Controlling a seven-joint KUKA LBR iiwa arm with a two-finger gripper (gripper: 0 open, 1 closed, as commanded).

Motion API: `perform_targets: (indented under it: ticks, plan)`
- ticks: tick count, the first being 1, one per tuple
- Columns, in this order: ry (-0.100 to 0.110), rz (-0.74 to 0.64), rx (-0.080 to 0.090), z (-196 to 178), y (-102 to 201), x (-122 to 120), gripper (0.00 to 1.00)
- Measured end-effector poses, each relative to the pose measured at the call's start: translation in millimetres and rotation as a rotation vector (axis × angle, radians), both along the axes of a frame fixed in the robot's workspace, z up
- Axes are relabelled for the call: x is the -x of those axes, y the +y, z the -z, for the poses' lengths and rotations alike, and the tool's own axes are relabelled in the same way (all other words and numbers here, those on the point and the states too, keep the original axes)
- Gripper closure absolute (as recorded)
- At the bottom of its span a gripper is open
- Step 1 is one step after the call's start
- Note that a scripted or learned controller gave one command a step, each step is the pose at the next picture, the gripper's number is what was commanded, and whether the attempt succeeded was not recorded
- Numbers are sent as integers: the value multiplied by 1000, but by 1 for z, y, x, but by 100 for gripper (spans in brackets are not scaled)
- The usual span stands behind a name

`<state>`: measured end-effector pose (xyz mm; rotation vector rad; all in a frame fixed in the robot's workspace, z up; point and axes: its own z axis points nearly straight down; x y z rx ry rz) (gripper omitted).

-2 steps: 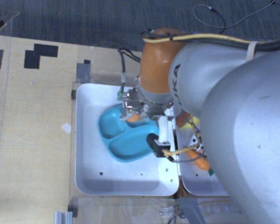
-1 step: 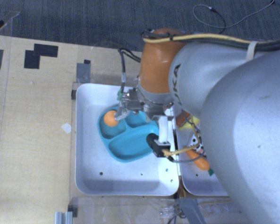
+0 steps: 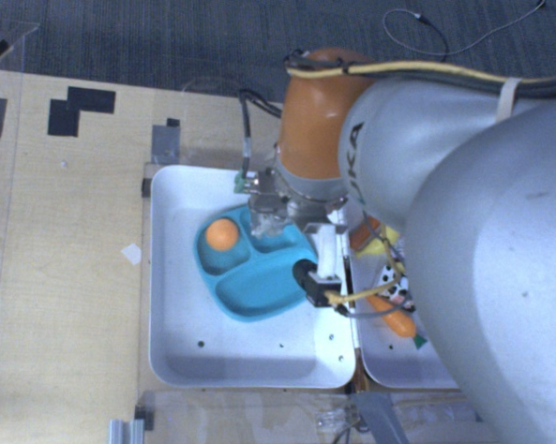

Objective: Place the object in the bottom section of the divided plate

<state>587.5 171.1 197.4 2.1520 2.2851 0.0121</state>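
so the blue divided plate sat in the left bin, closer to that bin's right wall than its left, and an orange ball was lying in the plate's upper left compartment. the big bottom section, the one facing the bin's near edge, had nothing in it that i could see. the gripper hung over the plate's top edge, right by the divider, and the wrist blocked the tips, so honestly i couldn't tell if the pincer was apart, together or clamped on anything.

if the ball was the thing to move, i'd say the job wasn't done yet. to do it well the arm would've needed to come down straight over the ball, lift it clear of the ridge between sections, then carry it toward the near edge and let go low so it didn't roll.

room wise: the plate's right rim was near the bin's right wall, and the cable bundle dangled just above that side. the left and near parts of the bin floor were open. the right bin held a jumble of toys under the arm.
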Motion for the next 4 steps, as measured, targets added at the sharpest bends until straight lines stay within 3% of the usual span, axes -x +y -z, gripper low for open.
perform_targets:
  ticks: [1,2,3,4]
  plan:
    - [3,-1,3,13,52,-58,100]
    - [0,-47,2,-12,61,-82,100]
    - [-16,-107,-3,86,15,-86,100]
    - [2,-222,3,38,-9,3,100]
